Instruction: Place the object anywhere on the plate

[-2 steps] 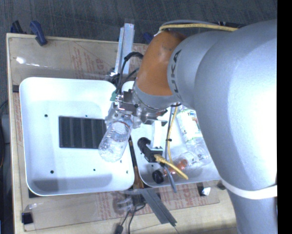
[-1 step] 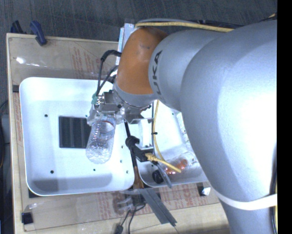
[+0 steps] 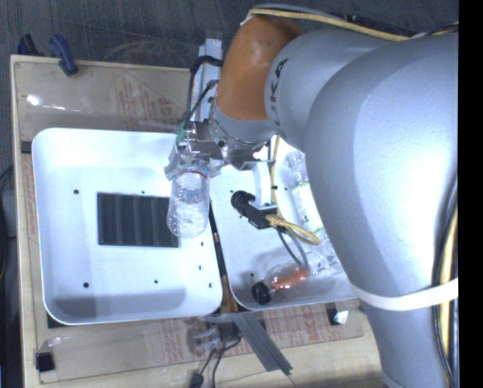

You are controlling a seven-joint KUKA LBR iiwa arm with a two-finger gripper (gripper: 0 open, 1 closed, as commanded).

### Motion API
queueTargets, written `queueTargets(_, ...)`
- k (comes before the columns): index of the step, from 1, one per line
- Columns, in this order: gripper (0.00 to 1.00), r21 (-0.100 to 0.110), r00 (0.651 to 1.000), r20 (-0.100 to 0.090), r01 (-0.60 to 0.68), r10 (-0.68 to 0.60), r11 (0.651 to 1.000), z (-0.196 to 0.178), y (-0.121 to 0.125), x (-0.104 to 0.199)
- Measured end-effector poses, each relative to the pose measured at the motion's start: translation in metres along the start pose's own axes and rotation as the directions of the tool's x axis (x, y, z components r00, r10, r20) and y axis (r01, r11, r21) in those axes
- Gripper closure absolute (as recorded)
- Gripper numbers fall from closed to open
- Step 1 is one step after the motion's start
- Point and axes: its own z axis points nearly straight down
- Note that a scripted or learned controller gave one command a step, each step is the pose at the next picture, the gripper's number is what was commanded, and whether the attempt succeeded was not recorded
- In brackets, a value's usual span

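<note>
Seen from the camera above the bench, the grey arm reaches in from the right and its gripper sits over the strip where the two white bins meet, near their far edge. The gripper is closed on the top end of a clear plastic bottle; that end looks crumpled where the fingers pinch it. The rest of the bottle hangs straight below the gripper toward the near side. The bottle's body lies over the right rim of the left bin, and its lower part just overlaps the right edge of the plate. The plate is a dark ribbed rectangle lying flat in the middle of that bin. Whether the bottle's base touches the plate or the bin floor cannot be told. Counting things: there are two bins and one plate. There is one bottle in the gripper. In the right bin a second bottle, also clear, lies against the arm's edge. A third bottle, with an orange tint inside and a black cap, lies near that bin's front wall. More clear plastic shows beside the third bottle, partly hidden by the arm, so the count there is at least two. One blue clamp grips the bench's far left corner.
</note>
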Motion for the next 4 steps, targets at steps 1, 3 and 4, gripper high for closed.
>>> queueTargets(1,1.0,0.001,0.944,0.0,0.33,-0.33,0.944,0.0,-0.034,0.047)
queueTargets(3,0.0,-0.003,0.886,0.003,0.464,-0.464,0.886,-0.055,0.008,0.014)
queueTargets(4,0.0,0.0,0.901,0.0,0.433,-0.433,0.901,0.0,-0.072,0.058)
